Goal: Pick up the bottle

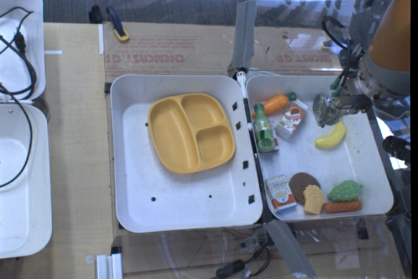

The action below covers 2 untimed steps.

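The bottle [264, 128] is small and green with an orange cap, lying along the left wall of the right bin [366, 206]. My gripper [325, 110] hangs over the upper right part of that bin, above and right of the bottle, close to the yellow banana [332, 135]. A small juice carton [291, 119] lies between the gripper and the bottle. Nothing shows between the gripper's tips.
The left bin [130, 160] holds a yellow divided plate [191, 132]. In the right bin lie a carrot [275, 103], a second carton [280, 191], a brown cookie [302, 183], a waffle piece [313, 199], broccoli [345, 191] and a sausage [341, 207].
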Motion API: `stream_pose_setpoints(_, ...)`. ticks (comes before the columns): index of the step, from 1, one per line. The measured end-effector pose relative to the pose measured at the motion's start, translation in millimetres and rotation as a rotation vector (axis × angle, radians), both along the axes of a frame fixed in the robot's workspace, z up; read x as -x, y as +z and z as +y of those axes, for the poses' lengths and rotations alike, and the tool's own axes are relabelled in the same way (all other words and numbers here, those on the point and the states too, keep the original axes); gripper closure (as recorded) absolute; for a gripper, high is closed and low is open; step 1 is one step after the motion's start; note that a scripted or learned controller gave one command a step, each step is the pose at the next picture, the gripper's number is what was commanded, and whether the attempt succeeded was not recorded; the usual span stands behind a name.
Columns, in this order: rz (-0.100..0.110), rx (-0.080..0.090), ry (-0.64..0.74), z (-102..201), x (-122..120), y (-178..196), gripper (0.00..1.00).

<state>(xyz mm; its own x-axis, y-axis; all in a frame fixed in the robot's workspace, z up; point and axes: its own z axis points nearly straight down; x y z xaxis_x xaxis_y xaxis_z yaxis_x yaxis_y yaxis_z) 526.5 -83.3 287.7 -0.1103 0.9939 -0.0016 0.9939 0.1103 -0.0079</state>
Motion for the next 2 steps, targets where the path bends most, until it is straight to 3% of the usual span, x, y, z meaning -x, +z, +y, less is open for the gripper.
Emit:
stream_pose_setpoints(1, 0.000, 0.000, -0.001, 0, 0, 0, 0.00)
stream_pose_setpoints(2, -0.003, 0.000, -0.071, 16, -37, -17, 0.00)
